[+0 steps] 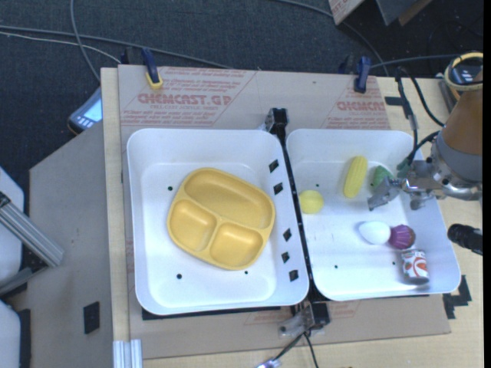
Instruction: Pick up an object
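A: Nearest the lens is the desk's (230,324) front edge, with the two bins on it. The left bin (146,228) carries a yellow tray (221,218); the right bin (337,278) has the loose pieces.

B: Which one is the arm after?

A: Hard to say. The end effector (393,190) hangs over the right bin's upper right, and the grey fingers (380,198) look spread apart with nothing between them. A green piece (380,176) sits just at its 11 o'clock, nearly touching. The corn (355,176) stands at its 10 o'clock, just beyond the green piece.

B: And the rest?

A: The white egg (374,232) lies at 7 o'clock, touching a purple onion (401,237) at 6. A can (415,267) is further off at 5 o'clock, by the bin wall. A yellow ball (311,202) is well apart at 9.

B: Risks?

A: I'd guess a finger lands on the green piece's edge and shoves it into the corn instead of straddling it. The egg and onion touch, so closing on one could squirt the other away. Both look round and slippery.
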Robot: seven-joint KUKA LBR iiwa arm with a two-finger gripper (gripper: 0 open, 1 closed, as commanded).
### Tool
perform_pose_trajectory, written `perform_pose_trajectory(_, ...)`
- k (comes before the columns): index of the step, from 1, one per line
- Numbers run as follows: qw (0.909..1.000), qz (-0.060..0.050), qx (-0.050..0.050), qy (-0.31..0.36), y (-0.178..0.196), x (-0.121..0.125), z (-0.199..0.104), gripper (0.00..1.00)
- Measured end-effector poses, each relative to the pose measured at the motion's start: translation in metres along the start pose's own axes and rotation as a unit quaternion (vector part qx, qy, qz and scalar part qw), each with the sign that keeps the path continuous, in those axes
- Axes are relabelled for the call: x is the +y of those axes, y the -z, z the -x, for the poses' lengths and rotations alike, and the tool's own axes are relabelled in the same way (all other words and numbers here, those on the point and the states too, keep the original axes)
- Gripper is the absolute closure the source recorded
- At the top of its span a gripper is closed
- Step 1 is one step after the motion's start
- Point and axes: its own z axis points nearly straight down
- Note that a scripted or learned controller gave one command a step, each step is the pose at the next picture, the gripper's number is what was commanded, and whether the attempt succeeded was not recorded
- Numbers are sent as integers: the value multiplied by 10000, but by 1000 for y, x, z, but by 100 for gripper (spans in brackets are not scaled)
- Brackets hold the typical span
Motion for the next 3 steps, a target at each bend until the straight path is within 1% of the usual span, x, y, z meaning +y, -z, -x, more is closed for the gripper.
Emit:
perform_pose_trajectory(1, 10000, 66, -14, 17, 7, 3, 0, 0)
perform_pose_trajectory(2, 10000, 44, -7, 17, -40, 12, 0, 0)
perform_pose_trajectory(3, 10000, 42, -7, 14, -84, 15, 2, 0)
